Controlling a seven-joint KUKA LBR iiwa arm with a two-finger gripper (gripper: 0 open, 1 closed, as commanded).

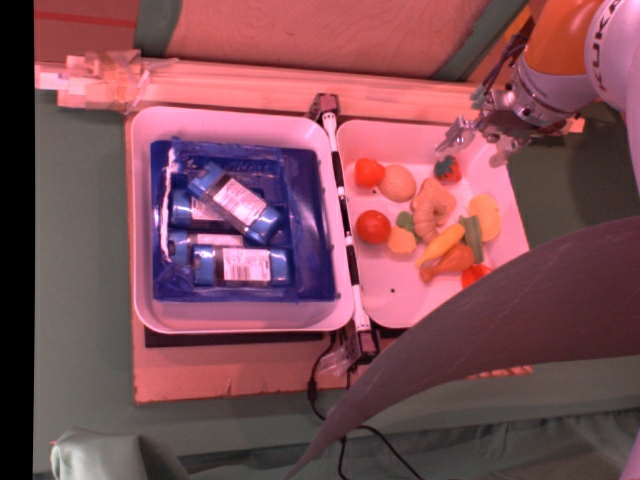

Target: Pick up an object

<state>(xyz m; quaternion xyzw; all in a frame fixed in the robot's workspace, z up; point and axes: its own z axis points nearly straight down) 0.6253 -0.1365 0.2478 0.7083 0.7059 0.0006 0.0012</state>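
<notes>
The pincer point(462, 140) hovers at the right bin's point(400, 308) far edge, just above a strawberry point(449, 169); whether spread or pressed together, I cannot tell.

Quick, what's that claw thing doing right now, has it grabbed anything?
Gripper: over the right bin's far corner, above a strawberry; grip cannot be told.

The white labels on the bottles point(232, 230) carry print, seemingly too small to read.
</notes>
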